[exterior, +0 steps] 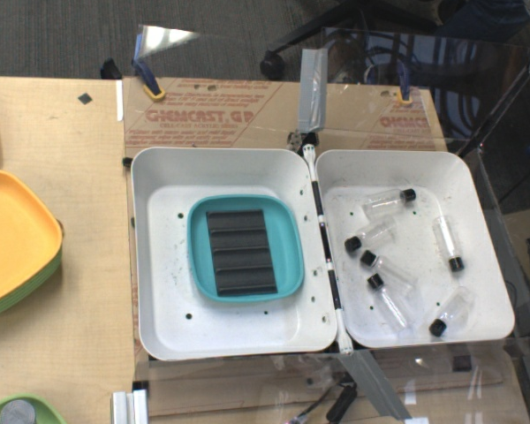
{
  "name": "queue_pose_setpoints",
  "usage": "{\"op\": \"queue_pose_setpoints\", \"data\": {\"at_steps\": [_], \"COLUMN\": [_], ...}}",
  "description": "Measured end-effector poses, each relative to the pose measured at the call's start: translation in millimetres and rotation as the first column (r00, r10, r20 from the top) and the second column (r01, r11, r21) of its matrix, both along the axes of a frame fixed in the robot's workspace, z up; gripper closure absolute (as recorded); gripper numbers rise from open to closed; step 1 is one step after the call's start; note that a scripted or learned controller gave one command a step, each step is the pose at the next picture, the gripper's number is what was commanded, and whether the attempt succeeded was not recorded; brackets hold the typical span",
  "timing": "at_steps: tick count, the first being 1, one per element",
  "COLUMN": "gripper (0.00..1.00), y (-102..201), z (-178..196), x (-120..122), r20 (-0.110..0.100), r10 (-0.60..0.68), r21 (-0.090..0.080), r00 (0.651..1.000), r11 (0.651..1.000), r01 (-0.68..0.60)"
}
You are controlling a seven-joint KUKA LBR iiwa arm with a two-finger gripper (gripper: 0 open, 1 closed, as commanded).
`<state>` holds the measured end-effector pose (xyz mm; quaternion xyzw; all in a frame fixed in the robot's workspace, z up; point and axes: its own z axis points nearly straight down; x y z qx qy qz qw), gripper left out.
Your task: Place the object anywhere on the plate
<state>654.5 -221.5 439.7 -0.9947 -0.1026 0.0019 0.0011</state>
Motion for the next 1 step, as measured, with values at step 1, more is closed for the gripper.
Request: {"op": "queue_pose_setpoints", "data": {"at_steps": [1], "gripper": [0.0], "y": [-0.3], "z": [-0.6], "x": [-0.5], "r20": [-0.001], "r10": [-0.001], "r21": [0.0], "r00": [1.0], "r11": [1.0], "r01": [0.001]}}
